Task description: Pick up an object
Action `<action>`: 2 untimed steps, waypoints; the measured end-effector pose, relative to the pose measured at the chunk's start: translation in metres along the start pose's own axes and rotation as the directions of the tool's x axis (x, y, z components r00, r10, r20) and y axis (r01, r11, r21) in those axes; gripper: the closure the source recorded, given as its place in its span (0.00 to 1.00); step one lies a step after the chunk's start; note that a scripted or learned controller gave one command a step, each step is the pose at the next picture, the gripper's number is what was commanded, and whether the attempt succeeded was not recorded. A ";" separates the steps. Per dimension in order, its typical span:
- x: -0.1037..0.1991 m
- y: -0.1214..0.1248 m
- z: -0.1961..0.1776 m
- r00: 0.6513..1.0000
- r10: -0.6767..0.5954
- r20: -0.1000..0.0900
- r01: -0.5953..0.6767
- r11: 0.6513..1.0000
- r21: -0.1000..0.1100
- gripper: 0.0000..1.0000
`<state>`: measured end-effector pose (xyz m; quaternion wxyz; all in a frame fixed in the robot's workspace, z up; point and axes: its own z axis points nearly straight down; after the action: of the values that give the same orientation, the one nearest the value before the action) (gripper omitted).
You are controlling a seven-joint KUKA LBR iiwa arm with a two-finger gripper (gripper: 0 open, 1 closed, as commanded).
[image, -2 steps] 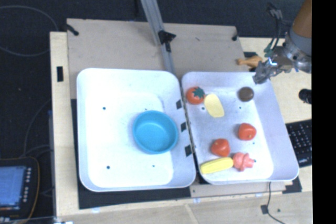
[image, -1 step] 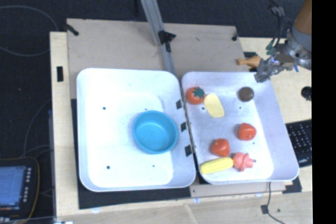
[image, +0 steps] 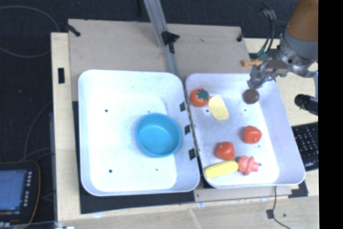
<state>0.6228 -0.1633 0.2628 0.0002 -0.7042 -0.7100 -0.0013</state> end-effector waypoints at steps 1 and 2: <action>0.053 -0.007 -0.005 1.000 -0.001 -0.001 0.001 1.000 0.002 1.00; 0.111 -0.016 -0.003 1.000 -0.001 -0.001 0.001 1.000 0.003 1.00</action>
<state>0.6062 -0.0527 0.2657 0.0015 -0.7039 -0.7103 -0.0004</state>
